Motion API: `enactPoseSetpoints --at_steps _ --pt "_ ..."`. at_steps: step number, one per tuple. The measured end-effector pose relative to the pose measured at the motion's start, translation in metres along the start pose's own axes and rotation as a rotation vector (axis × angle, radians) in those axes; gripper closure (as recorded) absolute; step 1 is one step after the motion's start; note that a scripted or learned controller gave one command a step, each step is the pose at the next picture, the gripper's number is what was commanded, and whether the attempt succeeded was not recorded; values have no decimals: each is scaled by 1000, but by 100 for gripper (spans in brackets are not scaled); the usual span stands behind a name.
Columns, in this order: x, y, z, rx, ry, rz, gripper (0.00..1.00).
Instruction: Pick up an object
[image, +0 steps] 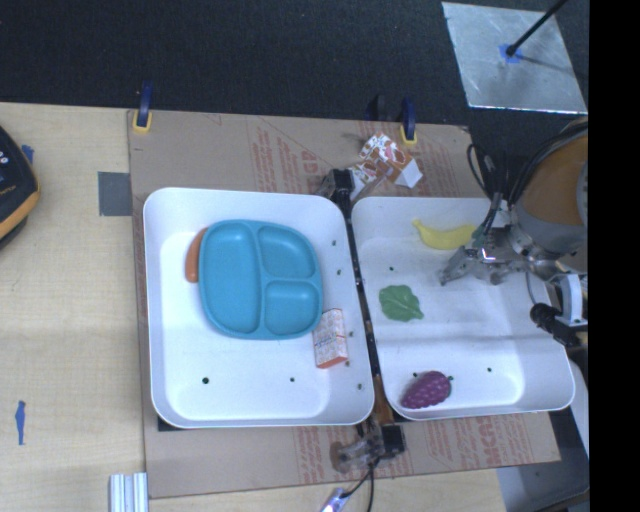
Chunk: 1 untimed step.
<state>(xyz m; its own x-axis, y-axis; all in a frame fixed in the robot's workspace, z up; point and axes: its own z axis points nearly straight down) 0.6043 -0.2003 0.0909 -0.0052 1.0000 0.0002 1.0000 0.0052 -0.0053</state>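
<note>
My gripper (468, 268) hangs spread open and empty just below the yellow banana (443, 235), near the right bin's (500, 385) far edge. Open floor separates green leaf (401, 302) and purple grapes (427, 389).

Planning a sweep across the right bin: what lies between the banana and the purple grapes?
In the camera view, the green leaf lies between the banana and the purple grapes.

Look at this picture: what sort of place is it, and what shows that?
Probably a robot test bench: a robot arm reaches over two white bins, which hold toy items such as plastic grapes and a blue divided plate.
</note>
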Motion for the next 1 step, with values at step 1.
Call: enactPoseSetpoints --at_steps 1 --pt "31 52 -2 -3 0 1 0"
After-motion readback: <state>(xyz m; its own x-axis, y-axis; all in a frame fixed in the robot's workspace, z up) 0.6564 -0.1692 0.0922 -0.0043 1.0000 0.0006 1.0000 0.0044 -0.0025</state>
